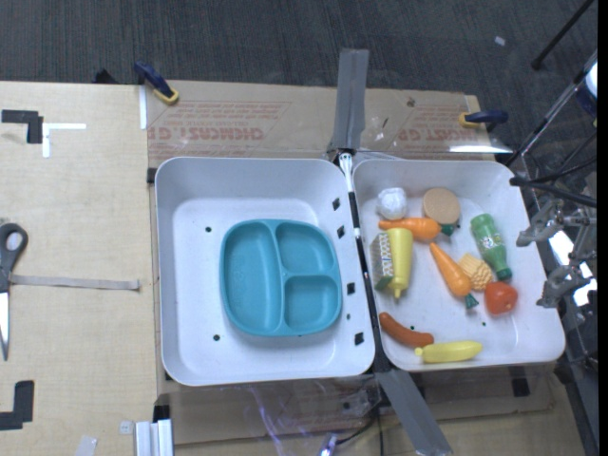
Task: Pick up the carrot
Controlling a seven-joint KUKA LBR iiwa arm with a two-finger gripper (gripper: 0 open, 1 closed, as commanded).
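Nearest, found a banana [451, 351] and a sausage [406, 331] along the near wall of the right bin [528, 338]. Located the carrot [450, 271] mid-bin, lying slanted, touching a corn piece [478, 272], with a tomato [501, 298] just beside its tip. Judged the lot loosely tipped in, hence crowded. Noted a second carrot [410, 225] farther back, above a yellow bottle [399, 262]. Saw the claw [559, 253] off the bin's right rim; could not tell whether apart or together.

Colours in the two white bins

A teal plate [281, 278] is seen in the left bin [180, 255]; orange carrots [452, 271], a green bottle [490, 244], a red tomato [501, 298] and a yellow banana [450, 351] are seen in the right.
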